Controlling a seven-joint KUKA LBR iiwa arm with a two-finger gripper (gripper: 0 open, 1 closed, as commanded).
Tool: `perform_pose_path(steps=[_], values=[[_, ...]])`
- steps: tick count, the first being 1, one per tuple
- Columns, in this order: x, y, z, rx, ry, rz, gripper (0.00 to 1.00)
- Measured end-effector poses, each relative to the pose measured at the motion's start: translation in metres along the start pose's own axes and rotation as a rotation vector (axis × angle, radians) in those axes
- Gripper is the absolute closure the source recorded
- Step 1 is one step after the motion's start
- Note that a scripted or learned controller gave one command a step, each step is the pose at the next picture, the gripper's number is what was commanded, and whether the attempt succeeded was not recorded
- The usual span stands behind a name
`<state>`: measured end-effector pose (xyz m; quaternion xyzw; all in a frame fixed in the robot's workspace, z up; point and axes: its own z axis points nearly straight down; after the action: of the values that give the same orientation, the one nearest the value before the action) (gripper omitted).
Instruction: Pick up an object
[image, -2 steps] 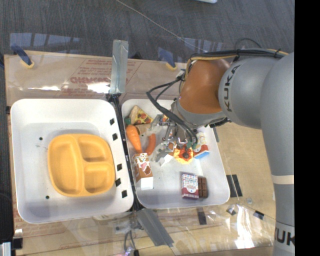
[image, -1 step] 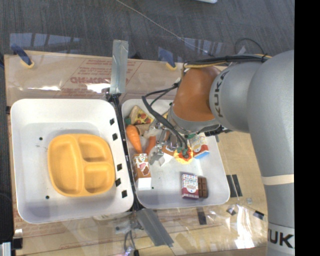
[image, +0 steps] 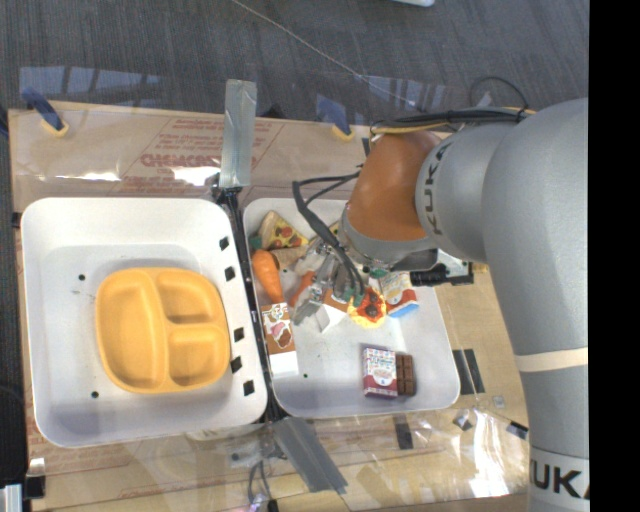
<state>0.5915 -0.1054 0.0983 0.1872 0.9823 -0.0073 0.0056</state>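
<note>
My gripper (image: 314, 298) hangs low in the right bin (image: 330, 395), near its middle, under the orange band of the arm. A carrot (image: 266, 275) lies just left of it, and a pizza slice toy (image: 281, 233) sits at the bin's far left corner. A cluster of small red, yellow and blue toys (image: 373, 306) lies right beside the gripper, partly hidden by the wrist. A small brown packet (image: 279, 328) rests against the bin's left wall. A red and brown box (image: 386, 370) lies nearer the front. I see nothing clearly held.
The left bin (image: 60, 230) holds a yellow divided plate (image: 160, 327). The grey arm covers the right side of the view and the right bin's far right corner. Black clips line the wall between the bins.
</note>
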Motion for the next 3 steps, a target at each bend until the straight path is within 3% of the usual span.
perform_pose_path(steps=[1,2,3], values=[[-0.005,-0.009,0.002,-0.002,0.002,0.304,0.0],[0.013,-0.02,0.002,-0.007,0.001,0.451,0.0],[0.014,-0.016,-0.007,-0.009,0.006,0.441,1.0]])
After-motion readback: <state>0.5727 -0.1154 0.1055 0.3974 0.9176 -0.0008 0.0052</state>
